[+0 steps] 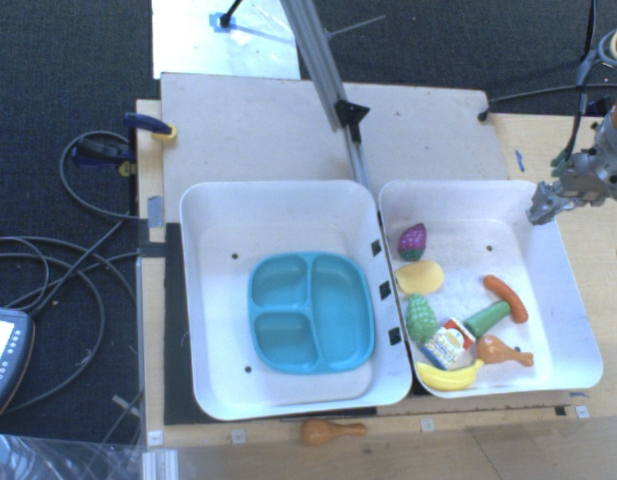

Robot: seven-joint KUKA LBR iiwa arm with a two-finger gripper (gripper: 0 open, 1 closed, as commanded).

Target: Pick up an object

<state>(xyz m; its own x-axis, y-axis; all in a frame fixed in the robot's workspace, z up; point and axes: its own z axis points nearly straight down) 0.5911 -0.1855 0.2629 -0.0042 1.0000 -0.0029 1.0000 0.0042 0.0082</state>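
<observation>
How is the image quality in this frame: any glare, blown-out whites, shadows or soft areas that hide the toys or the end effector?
Camera view: lighting is even and diffuse; the right bin and left bin read bright white with faint shadows along their walls. The paper patch at top is nearly overexposed. The toys, such as the banana, are sharp enough to identify. The end effector at the right edge is soft and low in detail.

I count two bins [203, 268] — one tray [311, 311], eight toy foods [458, 318] — plus one drumstick [333, 430] outside.

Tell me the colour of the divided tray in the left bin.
Light blue, a turquoise shade. The divided tray shows plainly in the camera view.
</observation>
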